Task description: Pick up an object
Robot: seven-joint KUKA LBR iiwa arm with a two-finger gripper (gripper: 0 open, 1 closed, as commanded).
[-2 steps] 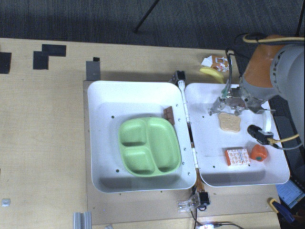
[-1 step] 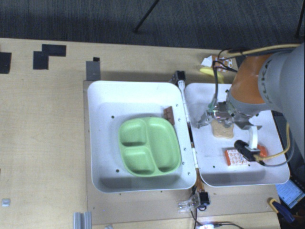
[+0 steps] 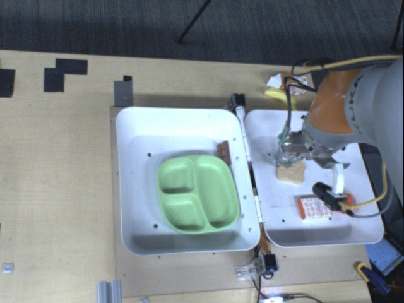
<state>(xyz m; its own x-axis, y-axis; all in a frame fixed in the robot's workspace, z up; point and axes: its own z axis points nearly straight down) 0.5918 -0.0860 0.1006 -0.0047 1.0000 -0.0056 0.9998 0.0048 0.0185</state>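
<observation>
You have two white bins: the left bin [image 3: 126, 188] holds one green divided tray [image 3: 197, 193]; the right bin [image 3: 360, 229] holds one tan sponge-like piece [image 3: 291, 173] beneath the jaws [image 3: 291, 158], whose opening you cannot tell, and one red-printed packet [image 3: 314, 208].

- A robotics lab, by the look of it: a grey arm [image 3: 372, 100] with an orange band reaches over a pale wooden surface [image 3: 57, 188].
- Two shallow white bins [image 3: 126, 169] sit side by side on it.
- Loose cables [image 3: 353, 62] trail along the surface's far edge.
- Black tape marks [image 3: 63, 74] sit near its far left corner.
- Dark carpet [image 3: 126, 11] lies beyond.
</observation>
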